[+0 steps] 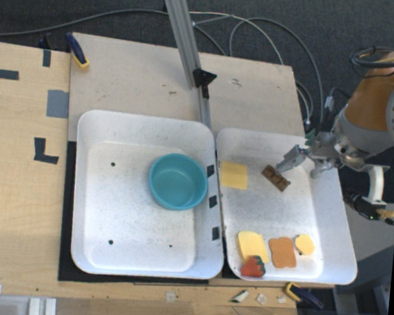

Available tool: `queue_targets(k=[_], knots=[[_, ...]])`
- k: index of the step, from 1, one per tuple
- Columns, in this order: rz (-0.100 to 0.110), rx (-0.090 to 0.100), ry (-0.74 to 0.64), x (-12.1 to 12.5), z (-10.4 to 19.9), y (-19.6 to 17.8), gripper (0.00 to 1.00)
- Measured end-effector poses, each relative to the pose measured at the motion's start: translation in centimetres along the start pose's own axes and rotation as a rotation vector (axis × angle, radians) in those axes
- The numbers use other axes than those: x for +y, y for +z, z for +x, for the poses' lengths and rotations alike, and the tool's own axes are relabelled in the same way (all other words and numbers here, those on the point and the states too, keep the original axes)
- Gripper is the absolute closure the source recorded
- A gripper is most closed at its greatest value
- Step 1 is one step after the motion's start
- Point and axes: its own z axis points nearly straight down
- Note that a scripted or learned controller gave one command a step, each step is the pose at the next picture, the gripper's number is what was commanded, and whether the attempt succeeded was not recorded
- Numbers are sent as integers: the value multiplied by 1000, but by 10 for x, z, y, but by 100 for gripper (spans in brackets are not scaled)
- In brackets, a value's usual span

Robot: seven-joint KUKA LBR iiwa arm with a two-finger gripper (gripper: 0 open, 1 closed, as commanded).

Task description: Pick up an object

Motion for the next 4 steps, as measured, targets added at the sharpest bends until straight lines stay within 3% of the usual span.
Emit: queue_targets(k=[1, 2, 3, 4], knots=[[0, 0, 0, 0, 0, 0, 0], [6, 0, 1, 3, -4, 62, 0], [-1, -2, 0, 3, -4, 103, 0], [-1, -1, -1, 3, -3, 91, 100]])
